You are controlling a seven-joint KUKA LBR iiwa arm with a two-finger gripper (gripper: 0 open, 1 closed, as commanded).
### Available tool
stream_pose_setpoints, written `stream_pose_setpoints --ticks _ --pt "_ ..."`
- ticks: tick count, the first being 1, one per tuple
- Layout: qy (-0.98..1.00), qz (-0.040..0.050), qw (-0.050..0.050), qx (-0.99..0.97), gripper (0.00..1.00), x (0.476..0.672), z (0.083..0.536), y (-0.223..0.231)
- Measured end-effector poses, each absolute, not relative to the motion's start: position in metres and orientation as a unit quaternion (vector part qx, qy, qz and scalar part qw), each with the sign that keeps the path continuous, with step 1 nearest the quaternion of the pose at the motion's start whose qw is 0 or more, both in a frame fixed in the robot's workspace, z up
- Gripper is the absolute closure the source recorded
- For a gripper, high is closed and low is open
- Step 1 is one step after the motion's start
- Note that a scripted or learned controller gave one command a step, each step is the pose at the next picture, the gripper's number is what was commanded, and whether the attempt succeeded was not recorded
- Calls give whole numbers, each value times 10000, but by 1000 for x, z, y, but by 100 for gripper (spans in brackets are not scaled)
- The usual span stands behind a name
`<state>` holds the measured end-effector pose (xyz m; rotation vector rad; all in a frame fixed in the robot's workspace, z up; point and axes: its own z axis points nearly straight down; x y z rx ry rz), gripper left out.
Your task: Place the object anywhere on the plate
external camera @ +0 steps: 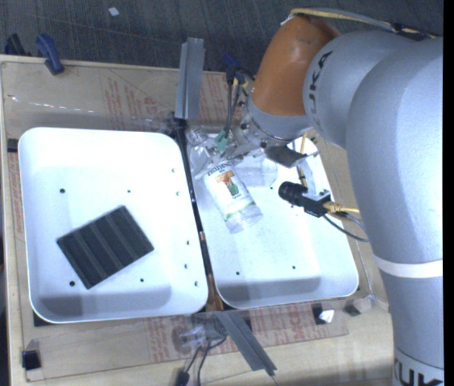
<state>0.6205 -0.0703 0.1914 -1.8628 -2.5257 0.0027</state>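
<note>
The clear plastic bottle (231, 191), with an orange-and-green label, lies tilted in the right bin (291, 284) just below the tool (247, 147). The dark ribbed plate (105, 245) sits well left of it, in the left bin (50, 159).

A clear plastic bottle (231, 193) lies in the right bin; a dark ridged plate (105, 245) lies in the left.
</note>
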Motion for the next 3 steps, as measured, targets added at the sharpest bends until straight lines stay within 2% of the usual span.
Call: stream_pose_setpoints --ticks 1,2,3 --pt "-7895 10 12 -6138 100 642 216 -49" --pt "-7742 13 10 -6329 100 656 232 -38" --pt "-7743 11 8 -6328 0 656 232 -38"
